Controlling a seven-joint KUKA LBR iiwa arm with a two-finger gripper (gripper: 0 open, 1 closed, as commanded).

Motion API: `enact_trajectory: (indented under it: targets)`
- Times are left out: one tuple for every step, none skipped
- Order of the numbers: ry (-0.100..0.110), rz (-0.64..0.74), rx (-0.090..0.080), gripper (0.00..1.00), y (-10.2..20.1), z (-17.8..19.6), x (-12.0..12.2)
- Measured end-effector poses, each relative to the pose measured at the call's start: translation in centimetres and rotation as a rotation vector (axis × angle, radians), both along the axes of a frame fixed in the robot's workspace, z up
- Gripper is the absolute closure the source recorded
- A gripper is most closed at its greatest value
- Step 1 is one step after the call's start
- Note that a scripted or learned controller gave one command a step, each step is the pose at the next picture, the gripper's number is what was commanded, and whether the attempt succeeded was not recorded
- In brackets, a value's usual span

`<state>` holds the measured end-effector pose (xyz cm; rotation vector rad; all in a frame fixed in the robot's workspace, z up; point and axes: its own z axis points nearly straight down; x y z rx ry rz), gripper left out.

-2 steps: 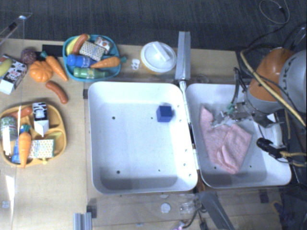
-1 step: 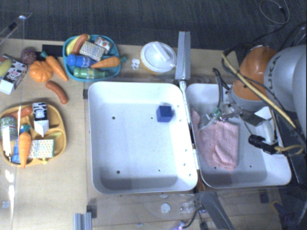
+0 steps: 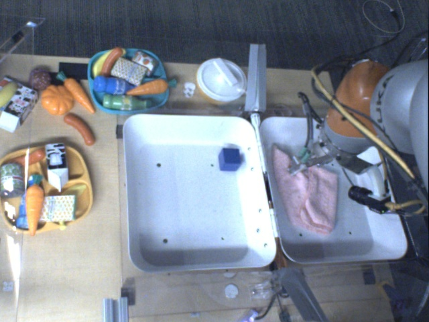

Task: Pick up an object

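Over the right bin (image 3: pixel 375 247), the grey arm (image 3: pixel 395 106) reaches in from the right, and its gripper (image 3: pixel 303 161) sits low at the upper left part of a pink cloth (image 3: pixel 312 193). The cloth lies crumpled along the bin's left half, and its top corner is bunched right at the gripper; whether the claw is released or clenched on the fabric I cannot tell from this angle. A blue cube (image 3: pixel 230 158) rests alone in the left bin (image 3: pixel 167 240), toward its upper right, well apart from the gripper. Beyond the bins, on the bench, stand a blue bowl (image 3: pixel 127 79) heaped with toy food, a yellow tray (image 3: pixel 77 193) holding more toy food at the far left, and a white lidded tub (image 3: pixel 221 79) near the 2 bins' top edge.
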<state>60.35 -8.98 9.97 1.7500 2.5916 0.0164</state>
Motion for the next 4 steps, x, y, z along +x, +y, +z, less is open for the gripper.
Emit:
enact_trajectory:
  targets:
    - [0.0,0.0,0.0,0.0,0.0,0.0,0.0]
    - [0.004,-0.01,-0.002,0.0,-4.0,-1.0,-4.1]
    - [0.004,-0.162,0.0,0.0,-0.7,-1.0,-2.3]
    - [0.001,-0.137,-0.002,0.0,-3.9,-0.9,-10.9]
